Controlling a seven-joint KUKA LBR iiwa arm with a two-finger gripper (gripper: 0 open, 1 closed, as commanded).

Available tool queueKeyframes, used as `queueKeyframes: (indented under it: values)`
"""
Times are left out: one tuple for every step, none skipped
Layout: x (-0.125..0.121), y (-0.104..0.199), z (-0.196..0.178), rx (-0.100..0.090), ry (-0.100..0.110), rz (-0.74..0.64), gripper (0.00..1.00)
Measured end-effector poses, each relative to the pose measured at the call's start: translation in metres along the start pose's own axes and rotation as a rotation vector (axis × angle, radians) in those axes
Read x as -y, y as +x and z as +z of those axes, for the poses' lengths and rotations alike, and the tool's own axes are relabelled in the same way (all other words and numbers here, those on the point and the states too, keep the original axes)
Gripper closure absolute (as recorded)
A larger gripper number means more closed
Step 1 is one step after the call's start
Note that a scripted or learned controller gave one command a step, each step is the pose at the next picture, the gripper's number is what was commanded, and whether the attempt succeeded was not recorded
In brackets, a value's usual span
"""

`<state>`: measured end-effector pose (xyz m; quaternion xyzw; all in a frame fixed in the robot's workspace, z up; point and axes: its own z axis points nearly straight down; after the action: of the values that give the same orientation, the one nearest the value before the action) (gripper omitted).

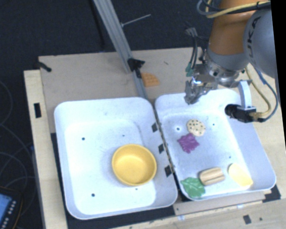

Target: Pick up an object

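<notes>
My gripper (192, 94) hangs over the far edge of the right bin (247, 141), above and slightly behind a speckled cookie (196, 127). Nothing shows between its fingertips. A purple toy (188, 143) lies just in front of the cookie. Along the near side of the same bin sit a green leafy piece (192, 186), a tan bread roll (211, 176) and a pale yellow lemon-like piece (239, 174). A yellow bowl (133, 164) sits in the left bin (80, 143).
A grey metal post (117, 38) rises behind the seam between the bins. A small orange item (150, 79) lies on the bench behind the bins. A black fitting with cables (239, 112) hangs off the arm over the right bin's far right.
</notes>
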<state>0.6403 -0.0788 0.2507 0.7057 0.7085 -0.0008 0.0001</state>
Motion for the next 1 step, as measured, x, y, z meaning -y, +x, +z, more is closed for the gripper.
queueKeyframes:
  values:
    - [0.0203, 0.0480, -0.0088, -0.004, -0.002, -0.003, 1.00]
